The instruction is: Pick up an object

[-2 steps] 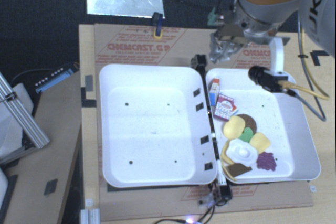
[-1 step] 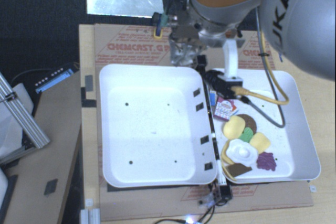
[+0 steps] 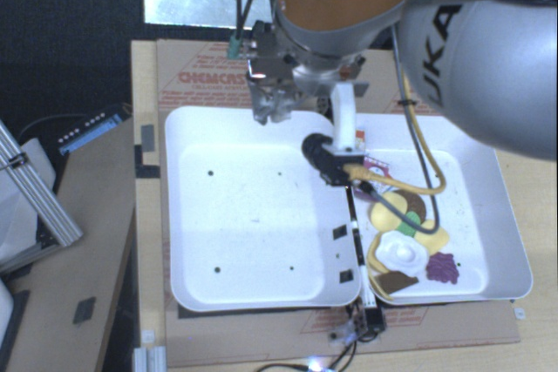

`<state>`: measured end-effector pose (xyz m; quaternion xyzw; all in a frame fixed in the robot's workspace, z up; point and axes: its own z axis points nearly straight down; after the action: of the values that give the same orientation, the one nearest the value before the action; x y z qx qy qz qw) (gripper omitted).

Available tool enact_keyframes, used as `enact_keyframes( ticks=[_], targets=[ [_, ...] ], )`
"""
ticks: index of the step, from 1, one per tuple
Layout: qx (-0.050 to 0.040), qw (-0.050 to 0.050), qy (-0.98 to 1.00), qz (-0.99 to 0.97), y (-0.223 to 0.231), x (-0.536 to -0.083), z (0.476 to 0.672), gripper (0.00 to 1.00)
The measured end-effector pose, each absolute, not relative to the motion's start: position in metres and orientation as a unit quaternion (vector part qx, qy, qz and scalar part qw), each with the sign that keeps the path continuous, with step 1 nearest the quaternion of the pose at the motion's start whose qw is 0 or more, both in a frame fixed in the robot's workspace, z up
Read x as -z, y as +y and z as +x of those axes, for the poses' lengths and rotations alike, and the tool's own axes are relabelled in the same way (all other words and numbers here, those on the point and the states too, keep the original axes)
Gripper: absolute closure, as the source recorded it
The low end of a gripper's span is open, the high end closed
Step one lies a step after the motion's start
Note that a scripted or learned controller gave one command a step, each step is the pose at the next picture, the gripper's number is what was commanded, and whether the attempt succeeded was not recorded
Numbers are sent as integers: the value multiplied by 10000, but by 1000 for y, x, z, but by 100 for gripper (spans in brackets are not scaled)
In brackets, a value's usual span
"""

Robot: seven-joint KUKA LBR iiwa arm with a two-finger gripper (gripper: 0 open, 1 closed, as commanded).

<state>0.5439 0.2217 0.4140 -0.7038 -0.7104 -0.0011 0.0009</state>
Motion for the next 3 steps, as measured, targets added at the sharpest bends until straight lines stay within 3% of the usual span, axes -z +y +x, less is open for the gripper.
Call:
enact_keyframes(
  ticks=[1, 2, 3],
  targets=[
    [20, -20, -7063, -7079, 188, -435, 596, 100],
    [1, -21, -7048, -7094, 115, -429, 651, 100],
    [10, 1, -7093, -7049, 145, -437, 618, 100]
  ],
)
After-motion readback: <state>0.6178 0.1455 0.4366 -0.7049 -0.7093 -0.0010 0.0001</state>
